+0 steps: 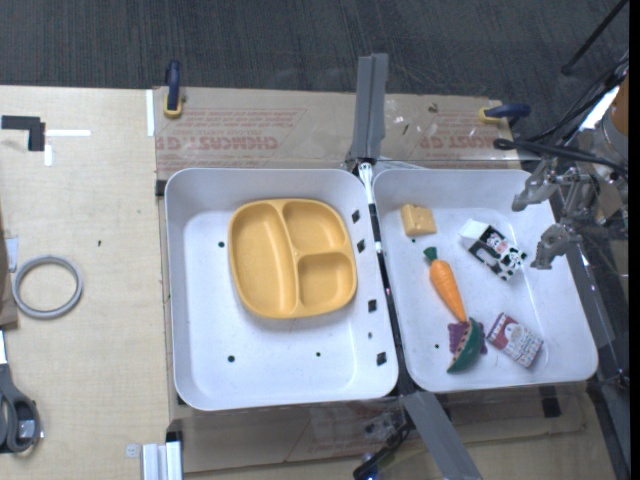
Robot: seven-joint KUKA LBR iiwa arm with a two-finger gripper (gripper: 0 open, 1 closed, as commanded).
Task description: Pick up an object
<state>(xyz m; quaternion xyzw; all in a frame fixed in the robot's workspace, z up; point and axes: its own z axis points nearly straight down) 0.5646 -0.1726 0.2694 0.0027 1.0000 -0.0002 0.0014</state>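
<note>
Two white bins sit side by side on the desk [80, 168]. The left bin [200, 368] holds a yellow divided plate [292, 258]. The right bin [560, 358] holds five small things: a tan block [418, 220] near the back, a black-and-white cow carton [493, 249] lying aslant, a carrot [445, 285], a watermelon slice [465, 345] and a red-and-white packet [516, 339] at the front. The carrot lies near the bin's middle, its long axis running from back-left to front-right, green top toward the back, tip pointing at the slice. The gripper [550, 223] hangs at the right bin's right rim, beside the carton, apart from it; whether it is spread or pressed together cannot be told. A grey ring [45, 286] lies on the desk, far left.
</note>
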